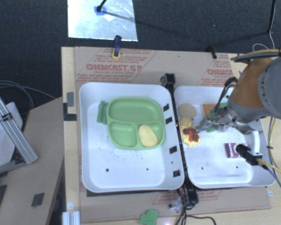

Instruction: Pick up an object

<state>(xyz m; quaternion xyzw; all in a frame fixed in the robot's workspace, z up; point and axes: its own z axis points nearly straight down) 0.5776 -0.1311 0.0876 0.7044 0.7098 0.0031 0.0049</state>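
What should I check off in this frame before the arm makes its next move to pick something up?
1. Tool over the right bin: ok.
2. A target nearby, the yellow and red toy just below the tool: ok.
3. Something gripped already: cannot tell.
4. Neighbours crowd the target, the tan round piece sits close above it: not ok.
5. Green tray with the yellow piece lies apart in the left bin: ok.

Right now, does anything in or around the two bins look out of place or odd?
One thing: a small green object lies outside the bins, on the bench at the front edge near some cables. Inside, the green divided tray sits flat with a yellow item in one compartment.
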